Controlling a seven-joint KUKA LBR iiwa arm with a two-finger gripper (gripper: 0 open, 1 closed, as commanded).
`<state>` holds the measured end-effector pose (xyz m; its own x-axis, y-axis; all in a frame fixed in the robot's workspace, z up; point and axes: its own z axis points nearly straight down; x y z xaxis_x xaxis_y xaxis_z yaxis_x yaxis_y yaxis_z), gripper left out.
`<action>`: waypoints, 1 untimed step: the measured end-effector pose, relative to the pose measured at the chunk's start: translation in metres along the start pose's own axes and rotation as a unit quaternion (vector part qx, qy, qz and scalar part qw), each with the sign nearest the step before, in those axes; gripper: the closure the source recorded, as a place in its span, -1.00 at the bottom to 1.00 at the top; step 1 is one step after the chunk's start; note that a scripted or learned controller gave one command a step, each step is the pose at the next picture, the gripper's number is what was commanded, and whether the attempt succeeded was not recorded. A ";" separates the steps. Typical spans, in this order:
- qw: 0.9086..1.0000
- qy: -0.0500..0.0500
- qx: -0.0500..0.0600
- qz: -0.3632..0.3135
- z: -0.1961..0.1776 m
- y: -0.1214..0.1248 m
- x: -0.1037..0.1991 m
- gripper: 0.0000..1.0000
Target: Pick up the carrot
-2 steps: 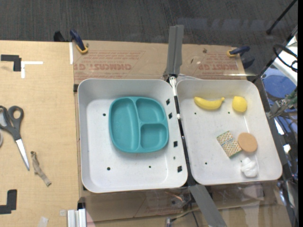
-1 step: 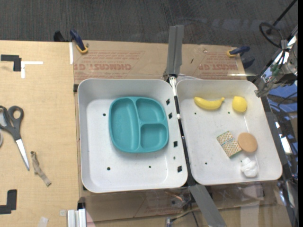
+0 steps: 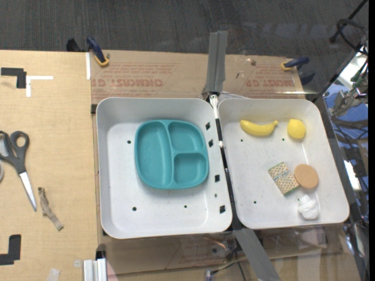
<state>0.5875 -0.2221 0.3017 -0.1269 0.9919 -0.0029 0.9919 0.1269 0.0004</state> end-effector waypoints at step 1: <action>1.000 0.000 0.000 0.025 0.041 0.043 -0.005 1.00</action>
